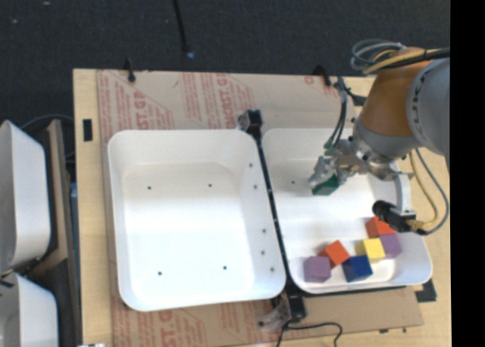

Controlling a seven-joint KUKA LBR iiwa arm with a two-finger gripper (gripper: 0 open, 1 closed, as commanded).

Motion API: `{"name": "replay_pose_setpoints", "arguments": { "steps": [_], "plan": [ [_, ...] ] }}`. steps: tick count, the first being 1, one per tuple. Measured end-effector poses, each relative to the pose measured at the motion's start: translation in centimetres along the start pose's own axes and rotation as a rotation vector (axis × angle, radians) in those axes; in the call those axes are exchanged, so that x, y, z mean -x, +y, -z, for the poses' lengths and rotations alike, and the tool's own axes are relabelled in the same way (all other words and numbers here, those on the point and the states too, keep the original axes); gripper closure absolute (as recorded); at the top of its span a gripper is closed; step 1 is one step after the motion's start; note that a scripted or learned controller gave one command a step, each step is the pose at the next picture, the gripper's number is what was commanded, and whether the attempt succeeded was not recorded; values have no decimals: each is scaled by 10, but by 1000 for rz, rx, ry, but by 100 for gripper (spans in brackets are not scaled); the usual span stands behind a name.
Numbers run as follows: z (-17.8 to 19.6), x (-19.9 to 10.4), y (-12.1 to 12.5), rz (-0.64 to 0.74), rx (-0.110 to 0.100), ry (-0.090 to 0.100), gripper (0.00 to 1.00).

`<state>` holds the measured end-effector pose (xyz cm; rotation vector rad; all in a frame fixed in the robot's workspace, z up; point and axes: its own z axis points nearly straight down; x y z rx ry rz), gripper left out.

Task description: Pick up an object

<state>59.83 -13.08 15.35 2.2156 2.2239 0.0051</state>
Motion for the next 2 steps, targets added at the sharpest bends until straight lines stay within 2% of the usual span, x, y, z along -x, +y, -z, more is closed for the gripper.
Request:
{"name": "replay_pose_setpoints", "arguments": {
  "steps": [1, 2],
  "plan": [
    [50, -79, -68, 2, 0, 1, 100],
    [47, -146, -44, 2, -4, 1, 100]
  ]
}}
